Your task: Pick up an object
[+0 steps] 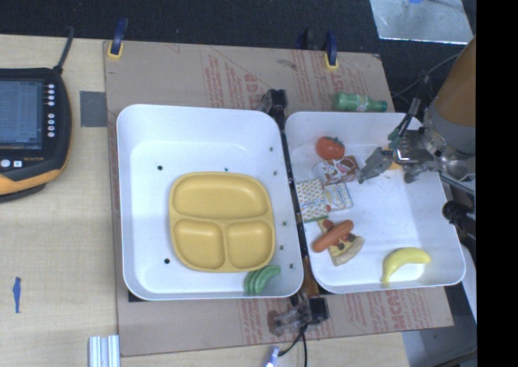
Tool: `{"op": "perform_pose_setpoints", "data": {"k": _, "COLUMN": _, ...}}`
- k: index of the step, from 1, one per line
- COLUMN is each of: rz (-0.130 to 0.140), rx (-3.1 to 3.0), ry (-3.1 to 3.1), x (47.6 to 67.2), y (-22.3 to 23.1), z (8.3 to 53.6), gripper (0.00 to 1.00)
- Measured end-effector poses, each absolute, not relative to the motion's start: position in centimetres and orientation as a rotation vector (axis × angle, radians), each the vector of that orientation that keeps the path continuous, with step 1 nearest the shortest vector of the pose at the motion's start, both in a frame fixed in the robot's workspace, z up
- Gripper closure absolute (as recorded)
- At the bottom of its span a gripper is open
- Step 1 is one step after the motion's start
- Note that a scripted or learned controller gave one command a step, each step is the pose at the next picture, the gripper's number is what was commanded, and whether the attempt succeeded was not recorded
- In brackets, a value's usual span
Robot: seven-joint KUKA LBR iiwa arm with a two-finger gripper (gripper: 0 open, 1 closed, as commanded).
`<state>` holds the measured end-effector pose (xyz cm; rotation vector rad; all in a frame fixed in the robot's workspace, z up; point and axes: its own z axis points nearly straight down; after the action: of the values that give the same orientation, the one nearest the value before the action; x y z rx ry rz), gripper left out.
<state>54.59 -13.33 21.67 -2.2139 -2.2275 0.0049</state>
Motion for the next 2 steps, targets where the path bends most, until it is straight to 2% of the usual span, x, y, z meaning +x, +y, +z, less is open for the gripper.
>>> {"op": "perform_pose_setpoints", "data": {"k": 1, "rz": 0.005, "rx": -2.214, "ry": -2.227, "x": 61.0, "y": -10.8, "z": 19.2, "gripper": 0.0}}
{"op": "perform_pose_setpoints", "data": {"k": 2, "rz": 0.008, "rx": -2.212, "ry": -2.225, "x": 65.5, "y": -11.4, "z": 9.0, "gripper": 0.0}}
